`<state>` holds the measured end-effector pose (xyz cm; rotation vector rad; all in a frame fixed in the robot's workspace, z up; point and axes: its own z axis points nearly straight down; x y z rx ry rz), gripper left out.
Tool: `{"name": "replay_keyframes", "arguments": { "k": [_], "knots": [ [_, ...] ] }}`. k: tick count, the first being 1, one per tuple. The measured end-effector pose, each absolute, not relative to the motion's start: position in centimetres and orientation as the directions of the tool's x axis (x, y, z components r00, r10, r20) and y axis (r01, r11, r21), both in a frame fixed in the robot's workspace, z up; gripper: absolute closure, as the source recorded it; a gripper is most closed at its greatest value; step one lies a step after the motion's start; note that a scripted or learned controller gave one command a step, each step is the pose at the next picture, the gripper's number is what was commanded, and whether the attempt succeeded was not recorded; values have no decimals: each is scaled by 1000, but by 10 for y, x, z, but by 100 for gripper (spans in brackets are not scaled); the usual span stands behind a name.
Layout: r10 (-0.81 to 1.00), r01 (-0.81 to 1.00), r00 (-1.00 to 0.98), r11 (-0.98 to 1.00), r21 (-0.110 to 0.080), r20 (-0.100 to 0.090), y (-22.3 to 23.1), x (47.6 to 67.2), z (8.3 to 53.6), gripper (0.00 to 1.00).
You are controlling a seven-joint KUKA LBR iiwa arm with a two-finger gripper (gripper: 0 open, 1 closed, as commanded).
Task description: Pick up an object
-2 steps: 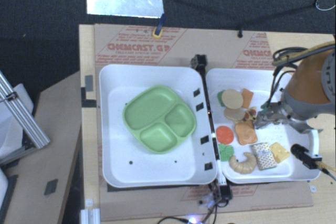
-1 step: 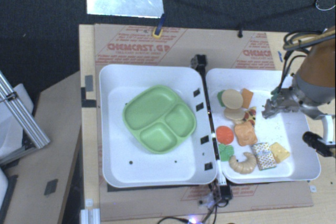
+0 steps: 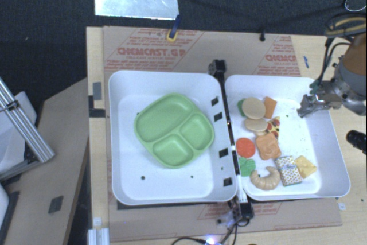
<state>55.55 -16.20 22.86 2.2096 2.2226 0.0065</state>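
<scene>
Reaching in from the right, the grey arm (image 3: 351, 69) hangs its gripper (image 3: 305, 107) low over the upper right rim of the right bin (image 3: 330, 146); from where I stand I cannot tell how the pincer is set, and nothing shows caught in it. All the loose pieces lie in that right bin, left of the gripper and apart from it. Nearest its left wall sit two tan round slices (image 3: 253, 108), a flat red disc (image 3: 246, 147) and a green leafy bit (image 3: 248, 166). An orange wedge (image 3: 269, 106) lies beside the slices, with a lumpy orange chunk (image 3: 268, 146) lower down. Along the bin's near wall rest a curled pale croissant shape (image 3: 266, 179), a speckled foil-like block (image 3: 288, 170) and a yellow cube (image 3: 305, 166). Across the divider from the right bin, the left bin (image 3: 123, 181) holds a smooth green plastic tray (image 3: 174, 129) with three compartments.
</scene>
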Motion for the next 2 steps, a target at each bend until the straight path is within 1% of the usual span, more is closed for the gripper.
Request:
{"name": "replay_keyframes", "arguments": {
  "k": [1, 2],
  "knots": [
    [1000, 1000, -6, 6, 3, -1, -162, 557, 225, 100],
    [1000, 1000, -10, 10, 3, 1, -114, 575, 216, 100]
  ]
}}
